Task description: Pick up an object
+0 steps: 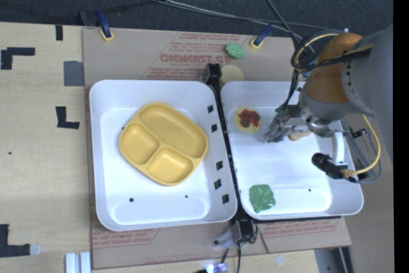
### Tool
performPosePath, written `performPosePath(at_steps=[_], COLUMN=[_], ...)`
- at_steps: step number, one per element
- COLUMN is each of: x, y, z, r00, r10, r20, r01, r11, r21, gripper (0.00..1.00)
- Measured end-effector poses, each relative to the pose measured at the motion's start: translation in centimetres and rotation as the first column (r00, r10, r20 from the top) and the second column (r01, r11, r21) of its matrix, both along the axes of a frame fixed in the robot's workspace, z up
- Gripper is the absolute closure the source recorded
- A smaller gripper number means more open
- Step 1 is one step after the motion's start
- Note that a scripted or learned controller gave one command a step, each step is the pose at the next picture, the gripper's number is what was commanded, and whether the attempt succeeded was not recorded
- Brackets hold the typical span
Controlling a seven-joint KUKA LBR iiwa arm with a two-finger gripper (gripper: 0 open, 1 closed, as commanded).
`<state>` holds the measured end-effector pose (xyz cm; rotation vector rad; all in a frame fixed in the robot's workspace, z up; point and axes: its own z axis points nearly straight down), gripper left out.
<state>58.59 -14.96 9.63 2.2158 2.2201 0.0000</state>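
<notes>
Right bin [319, 201]: gripper [279, 131] low over the floor at roughly 1 o'clock of the bin's centre, grey arm [345, 83] reaching in from 3 o'clock. Jaw state: cannot tell; dark metal blurs together at this slant. Nothing seen between the tips, so no hold recorded.

Nearest candidate: small round toy pizza [247, 119], tan with red topping, lying flat just beside the gripper at its 9 o'clock, near the divider [220, 137]. Apart from the tool, not touching as far as visible. Judged light, rigid plastic or foam, low profile; smooth rim likely slippery. Best purchase judged across the outer edge, jaws straddling the disc, pressed close to the floor. Risk: sliding away toward the divider under a one-sided push.

Second candidate: green leafy piece [262, 197] at 6 o'clock of the bin, well apart from the gripper. Judged soft, light, crumpled; pinch anywhere on the raised fold.

Left bin [108, 201]: yellow divided plate [163, 142], broad, stiff, too wide for a jaw span except at the rim. Small green item [235, 50] outside the bins at 12 o'clock.
</notes>
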Motion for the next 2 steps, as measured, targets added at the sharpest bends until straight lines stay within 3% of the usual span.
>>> performPosePath(at_steps=[2], x=[0.3], y=[0.3], z=[10.7], r00=[1.000], r10=[-0.001], r20=[0.000], r01=[0.001], r11=[1.000], r21=[0.002], gripper=[1.00])
